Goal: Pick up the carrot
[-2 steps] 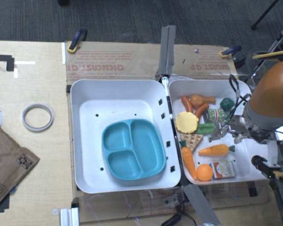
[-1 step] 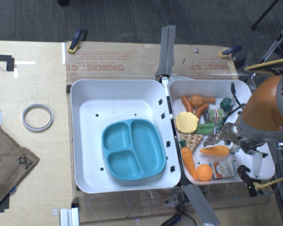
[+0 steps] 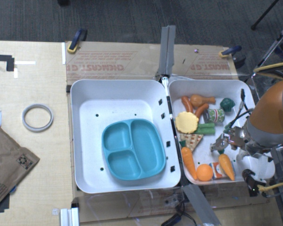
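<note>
Two orange carrots lie in the right bin point(image 3: 236, 86). One carrot point(image 3: 188, 162) stretches along the bin's left wall, near the front. The other carrot point(image 3: 226, 166) rests at the front right, next to a round orange fruit point(image 3: 204, 172). My gripper point(image 3: 221, 143) hangs low over the bin floor, just above and slightly behind the right-hand carrot, and I see no object in it. The grey arm with its orange band point(image 3: 272, 112) comes in from the right over the bin's rim.
Several toy foods crowd the right bin: a drumstick point(image 3: 201, 99), a sausage point(image 3: 187, 104), broccoli point(image 3: 227, 104), a can point(image 3: 216, 116), a yellow piece point(image 3: 187, 122), a green stick point(image 3: 205, 129) and a waffle wedge point(image 3: 192, 140). The left bin point(image 3: 85, 107) holds a blue divided plate point(image 3: 133, 149).
</note>
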